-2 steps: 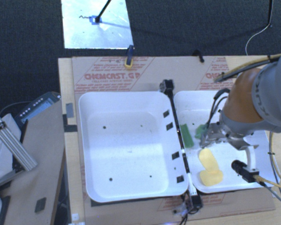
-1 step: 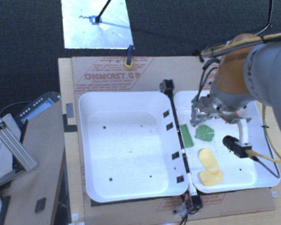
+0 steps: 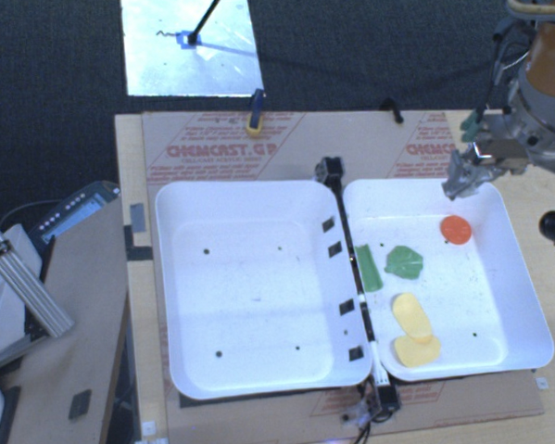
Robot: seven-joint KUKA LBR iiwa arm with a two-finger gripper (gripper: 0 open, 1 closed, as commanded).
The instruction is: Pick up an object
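Objects to pick, four in all, sit in the right bin (image 3: pixel 516 250). Largest to smallest around them: bench board (image 3: pixel 218 141) with red lettering, one; white bins, two, side by side, left bin (image 3: pixel 253 283) and right bin, joined along a black clip strip (image 3: pixel 347 278). One shiny metal sheet (image 3: pixel 189 45) at 12 o'clock beyond the board. One grey arm (image 3: pixel 539 82) enters from 3 o'clock, upper right.

Counted items in the right bin: one green strip (image 3: pixel 366 267) lying along the left wall, just beside the divider; one green crumpled piece (image 3: pixel 405 262) near the bin centre, just right of the strip; one yellow piece (image 3: pixel 415 330) made of two lobes at 6 o'clock, near the front wall; one orange disc (image 3: pixel 456 229) at about 1 o'clock from centre.

Gripper (image 3: pixel 463 181) hangs over the far wall of the right bin, at its 1 o'clock corner; nothing seen between the fingers, and whether they are spread or closed cannot be told. Orange disc is nearest, just below the gripper at its 6 o'clock, apart from it. Green pieces lie toward 8 o'clock of the gripper, yellow piece well apart toward 7 o'clock. Nothing lies between disc and gripper; far bin wall is just beside the fingertips.
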